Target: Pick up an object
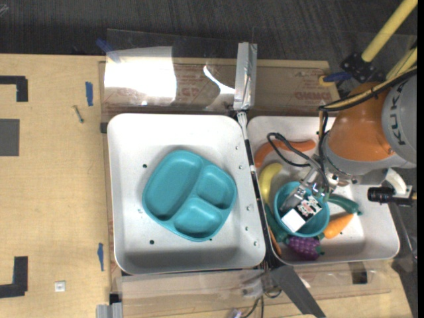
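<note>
In the right bin [381, 244] lies a heap of toy items: a teal cup [295, 224], a yellow banana [268, 181], an orange piece [265, 152] at the back, a carrot-like orange piece [339, 224] and purple grapes [305, 246]. My gripper [303, 207] reaches down into the mouth of the teal cup, its white and black tip inside the rim. The arm's orange band [354, 134] hangs over the bin's back half and hides what lies beneath it.
The left bin [126, 144] holds a teal divided plate [190, 193] near its middle. A clear plastic sheet and a metal divider [244, 78] stand behind the bins. Wooden bench top [46, 197] spreads to the left.
</note>
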You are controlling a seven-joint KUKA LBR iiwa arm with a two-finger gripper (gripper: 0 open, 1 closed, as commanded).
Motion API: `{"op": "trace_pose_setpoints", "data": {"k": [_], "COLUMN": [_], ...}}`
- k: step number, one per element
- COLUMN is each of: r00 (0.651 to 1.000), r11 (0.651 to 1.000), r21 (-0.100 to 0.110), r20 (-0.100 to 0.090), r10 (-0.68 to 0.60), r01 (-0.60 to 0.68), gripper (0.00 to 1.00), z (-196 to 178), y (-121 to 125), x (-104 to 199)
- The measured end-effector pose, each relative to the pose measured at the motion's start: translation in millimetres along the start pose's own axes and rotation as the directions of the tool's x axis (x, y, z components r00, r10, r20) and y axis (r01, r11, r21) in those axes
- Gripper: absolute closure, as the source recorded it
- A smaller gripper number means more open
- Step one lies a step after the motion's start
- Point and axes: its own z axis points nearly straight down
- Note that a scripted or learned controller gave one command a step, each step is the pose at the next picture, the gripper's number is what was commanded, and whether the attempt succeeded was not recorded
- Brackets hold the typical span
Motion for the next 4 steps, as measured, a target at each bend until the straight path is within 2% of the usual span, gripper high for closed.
{"op": "trace_pose_setpoints", "data": {"k": [1, 2, 3, 4], "r00": [0.998, 0.932, 0.846, 0.583], "r11": [0.999, 0.934, 0.846, 0.583], "r21": [-0.010, 0.000, 0.008, -0.018], "r20": [0.029, 0.062, 0.016, 0.012], "r10": [-0.050, -0.357, -0.533, -0.812], "r01": [0.050, 0.357, 0.533, 0.813], "gripper": [0.00, 0.00, 0.00, 0.00], "z": [-5.6, -12.2, -3.5, -3.8], "y": [-18.2, -44.0, -104.8, -105.1], "x": [18.8, 11.5, 1.1, -11.8]}}
